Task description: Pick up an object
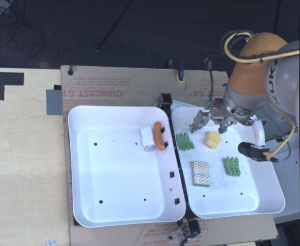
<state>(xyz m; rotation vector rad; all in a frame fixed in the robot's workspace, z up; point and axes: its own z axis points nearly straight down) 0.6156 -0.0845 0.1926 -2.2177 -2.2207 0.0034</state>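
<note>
Resting on the smooth floor of the right bin (252, 188), a small yellow chunk (213, 139) with blunt, blocky corners sat in the upper middle of that bin, just below the gripper (211, 124). The gripper's two dark fingers were spread wide apart with nothing between them, one tip toward the bin's left wall and the other just above the chunk. The arm (252, 70), grey with a rounded orange band, leaned in from the right over the bin's far edge, its wrist angled down at the floor. A green ridged piece (185, 141) lay left of the chunk and near the divide between the bins; a second green ridged piece (232, 166) lay lower right, well apart from it. Between them, lower still, was a flat rectangular block (201, 173) with a fine speckled pattern. In the left bin (114, 178), a short white cylinder (148, 138) and a slim orange carrot-shaped piece (159, 136) lay side by side, touching, near its right wall. Both bins rested on a printed cardboard sheet (114, 88).
</note>
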